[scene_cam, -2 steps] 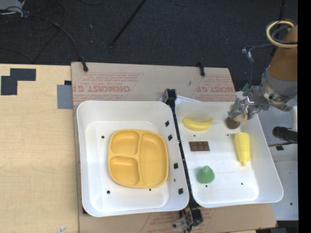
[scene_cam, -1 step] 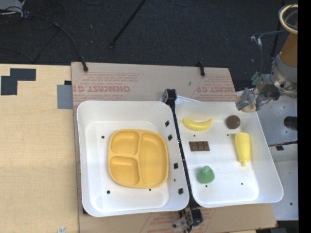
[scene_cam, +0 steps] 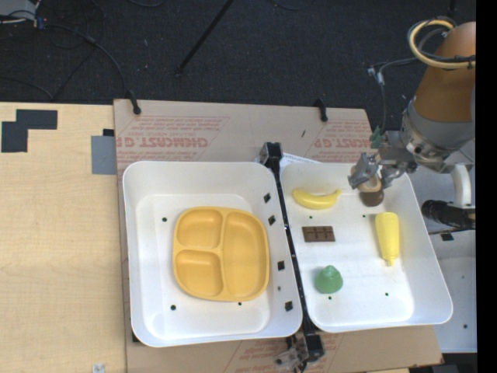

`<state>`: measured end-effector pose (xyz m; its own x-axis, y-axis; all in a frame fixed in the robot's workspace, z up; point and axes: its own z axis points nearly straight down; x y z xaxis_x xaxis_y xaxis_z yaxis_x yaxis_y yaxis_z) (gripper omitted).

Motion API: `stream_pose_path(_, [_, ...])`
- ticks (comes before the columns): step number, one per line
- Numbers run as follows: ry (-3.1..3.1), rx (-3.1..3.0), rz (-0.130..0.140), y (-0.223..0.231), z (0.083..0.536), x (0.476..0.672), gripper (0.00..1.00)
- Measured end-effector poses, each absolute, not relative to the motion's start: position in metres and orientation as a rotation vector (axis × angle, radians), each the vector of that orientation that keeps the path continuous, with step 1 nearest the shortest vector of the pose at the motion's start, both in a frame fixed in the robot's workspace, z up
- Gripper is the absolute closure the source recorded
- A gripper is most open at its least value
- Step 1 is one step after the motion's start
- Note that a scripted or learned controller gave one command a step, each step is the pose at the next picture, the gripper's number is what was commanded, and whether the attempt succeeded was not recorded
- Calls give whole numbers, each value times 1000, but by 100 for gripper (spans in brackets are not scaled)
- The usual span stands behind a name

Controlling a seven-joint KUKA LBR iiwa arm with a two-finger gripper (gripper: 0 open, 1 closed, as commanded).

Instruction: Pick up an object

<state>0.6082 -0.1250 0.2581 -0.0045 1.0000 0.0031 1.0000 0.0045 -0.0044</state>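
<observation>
The brown thing [scene_cam: 372, 196] sits at the upper right of the right bin [scene_cam: 435, 305], under the gripper [scene_cam: 371, 179]. We cannot tell its grip; it may slip off.

The one readable marking is red print on the cardboard sheet [scene_cam: 233, 130] under the two bins. At upper centre of the frame, above the left bin [scene_cam: 147, 208], a line of capitals stands upside down and looks like "CHEMCRAFT" or close to it; the letters are too blurred to be sure. More red print sits at the upper right corner of the sheet and along its bottom edge, too small to read.
</observation>
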Motion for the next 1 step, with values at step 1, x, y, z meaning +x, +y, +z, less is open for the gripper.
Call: stream_pose_path(1, [-2221,-2212,5,-73,241,591,100])
